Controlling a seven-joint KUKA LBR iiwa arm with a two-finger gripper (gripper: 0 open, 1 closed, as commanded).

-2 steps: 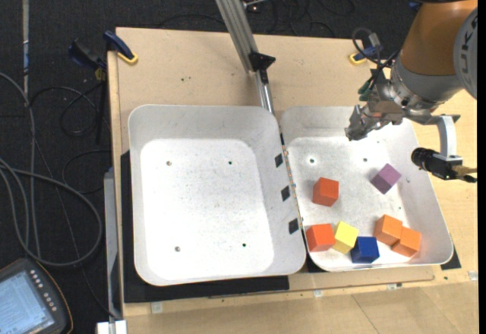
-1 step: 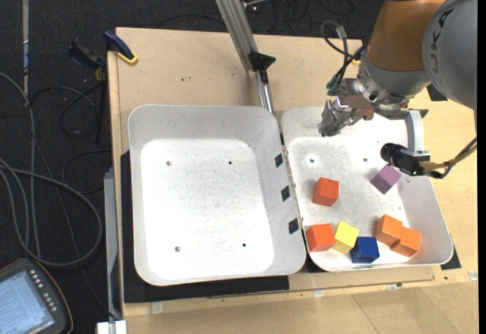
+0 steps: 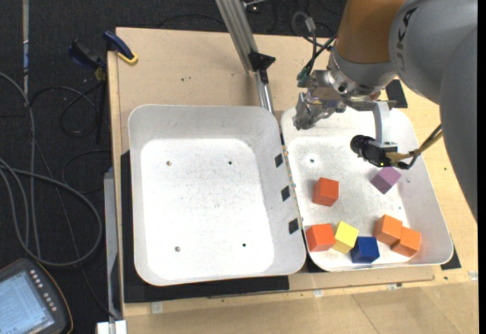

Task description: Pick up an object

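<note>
Orange, yellow and blue cubes [image 3: 345, 237] cluster along the right bin's [image 3: 433, 207] near edge, with one orange cube [image 3: 326, 191] and a purple cube [image 3: 385, 179] farther in. Beyond them the gripper [image 3: 310, 115] hangs over the bin's far left corner; how it is set cannot be told.

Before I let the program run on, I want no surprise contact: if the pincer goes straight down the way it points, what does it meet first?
Probably the bare floor of the right white bin near its far-left corner. The pincer hangs there; the nearest orange cube looks well off that line, though depth is unclear.
</note>
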